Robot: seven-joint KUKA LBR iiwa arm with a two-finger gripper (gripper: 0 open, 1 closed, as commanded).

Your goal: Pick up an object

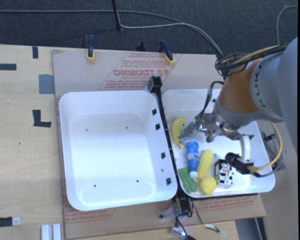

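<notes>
Your gripper (196, 129) hangs low in the right bin (190, 98), just beside the banana (177, 129); you cannot tell from this angle how it is set; the blue bottle (192, 156), corn cob (205, 163), lemon (208, 185), green piece (187, 179) and black-and-white toy (224, 174) lie clustered nearby; the left bin (70, 104) sits alongside.

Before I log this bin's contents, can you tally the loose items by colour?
Yellow: 3, the banana, the corn cob, the lemon
Blue: 1, the bottle
Green: 1, the green item
Black and white: 1, the cow toy
Total: 6, all in the right bin
</notes>
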